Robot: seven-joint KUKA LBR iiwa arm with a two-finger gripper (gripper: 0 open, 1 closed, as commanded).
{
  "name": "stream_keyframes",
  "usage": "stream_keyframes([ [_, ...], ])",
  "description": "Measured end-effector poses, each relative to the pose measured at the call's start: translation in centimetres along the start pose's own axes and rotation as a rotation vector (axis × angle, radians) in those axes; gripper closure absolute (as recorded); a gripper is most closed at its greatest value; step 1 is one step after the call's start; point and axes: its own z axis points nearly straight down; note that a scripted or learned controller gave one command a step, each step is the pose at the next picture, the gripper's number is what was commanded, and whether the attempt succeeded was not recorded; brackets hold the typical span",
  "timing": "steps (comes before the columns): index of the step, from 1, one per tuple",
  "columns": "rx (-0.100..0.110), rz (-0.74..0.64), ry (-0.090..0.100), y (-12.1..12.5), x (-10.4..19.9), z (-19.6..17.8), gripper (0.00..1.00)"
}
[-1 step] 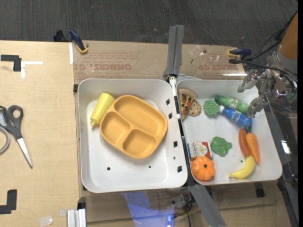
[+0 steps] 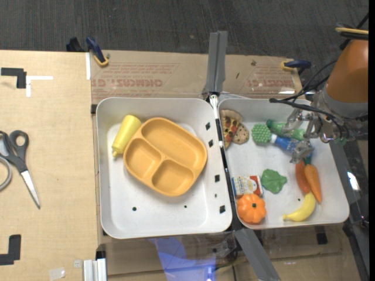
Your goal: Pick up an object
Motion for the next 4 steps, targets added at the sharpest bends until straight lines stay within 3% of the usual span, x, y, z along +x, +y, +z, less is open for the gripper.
stream_keyframes([
  [1, -0.001, 0.083, 0.002, 0.1, 8.2, 2.7, 0.0],
  [2, 0.0, 0.128, -0.009, -0.5, 12.5, 2.4, 0.0],
  [4, 0.002, 0.076, -0.021, -1.4, 12.9, 2.1, 0.0],
])
